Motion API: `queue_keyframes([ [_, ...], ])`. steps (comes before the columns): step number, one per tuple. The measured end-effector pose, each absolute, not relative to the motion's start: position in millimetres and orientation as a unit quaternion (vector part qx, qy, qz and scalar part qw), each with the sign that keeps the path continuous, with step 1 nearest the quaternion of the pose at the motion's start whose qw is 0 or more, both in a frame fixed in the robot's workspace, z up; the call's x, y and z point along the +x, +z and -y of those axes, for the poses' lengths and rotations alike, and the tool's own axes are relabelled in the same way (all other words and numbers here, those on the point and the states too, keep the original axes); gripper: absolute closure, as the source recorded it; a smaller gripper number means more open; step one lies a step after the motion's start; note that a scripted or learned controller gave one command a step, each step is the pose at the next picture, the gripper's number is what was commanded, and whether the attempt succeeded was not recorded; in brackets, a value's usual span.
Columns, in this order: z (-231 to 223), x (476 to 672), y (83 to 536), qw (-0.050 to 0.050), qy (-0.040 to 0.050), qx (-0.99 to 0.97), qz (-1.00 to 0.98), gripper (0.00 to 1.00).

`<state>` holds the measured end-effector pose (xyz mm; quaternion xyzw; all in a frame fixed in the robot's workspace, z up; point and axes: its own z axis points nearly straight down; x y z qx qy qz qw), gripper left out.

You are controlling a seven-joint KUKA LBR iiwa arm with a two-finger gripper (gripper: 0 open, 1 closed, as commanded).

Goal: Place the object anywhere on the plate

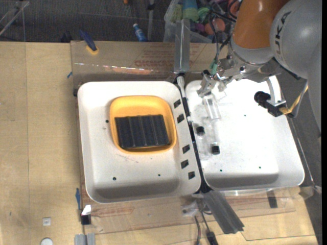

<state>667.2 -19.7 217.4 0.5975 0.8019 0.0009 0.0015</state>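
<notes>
Reading from the left of the counter (36,137), the left bin (94,177) carries a yellow plate (140,102). A dark ribbed rectangular block (142,131) lies flat inside the plate, well within its rim, with its long side running across the bin. If this block is the object, the placement looks complete, and the step in hand is probably to clear the arm away.

1. Leave the block alone. It sits square on the plate floor, and any contact could push it onto the rim.
2. Lift before travelling, so that nothing catches on the ridge between the bins.

The right bin (255,152) holds the pincer (208,121), near that bin's left wall and well apart from the plate. Its parts are clear plastic, so its opening cannot be told. The grey arm (301,29) stands over the bin's far right corner.
</notes>
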Motion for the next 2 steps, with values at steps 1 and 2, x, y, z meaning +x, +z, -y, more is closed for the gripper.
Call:
queue_keyframes([
  [1, 2.0, 666.3, 184.5, -0.002, -0.0007, 0.566, -0.824, 1.0],
  [2, 2.0, 666.5, 185.0, -0.001, -0.0003, 0.566, -0.824, 0.0],
])
